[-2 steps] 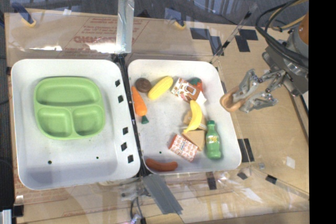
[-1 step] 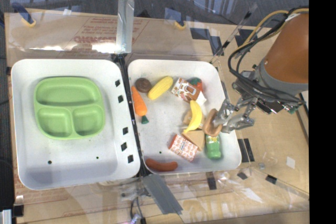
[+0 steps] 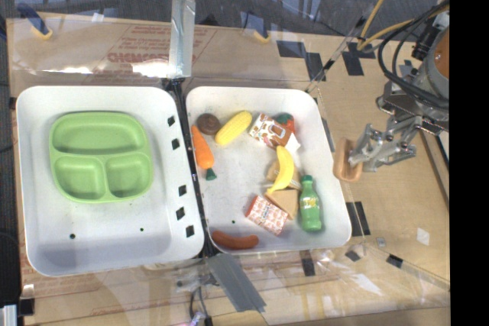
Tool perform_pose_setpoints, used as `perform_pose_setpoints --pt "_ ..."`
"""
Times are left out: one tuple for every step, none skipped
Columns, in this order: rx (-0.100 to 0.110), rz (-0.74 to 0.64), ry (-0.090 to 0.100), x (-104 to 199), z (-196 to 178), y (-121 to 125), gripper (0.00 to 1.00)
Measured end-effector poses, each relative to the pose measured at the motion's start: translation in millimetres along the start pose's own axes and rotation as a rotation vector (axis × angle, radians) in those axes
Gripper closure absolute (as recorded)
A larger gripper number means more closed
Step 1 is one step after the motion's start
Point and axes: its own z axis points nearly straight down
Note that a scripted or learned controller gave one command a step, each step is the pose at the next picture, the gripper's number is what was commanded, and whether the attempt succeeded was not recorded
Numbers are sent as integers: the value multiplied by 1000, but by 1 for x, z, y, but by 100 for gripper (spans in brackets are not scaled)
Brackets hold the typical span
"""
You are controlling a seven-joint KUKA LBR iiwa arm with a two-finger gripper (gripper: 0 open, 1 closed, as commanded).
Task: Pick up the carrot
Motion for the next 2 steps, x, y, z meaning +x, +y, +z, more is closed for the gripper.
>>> perform_pose_setpoints --pt "-12 -44 -1 5 65 10 100" --pt "-15 -114 -2 -28 140 27 100"
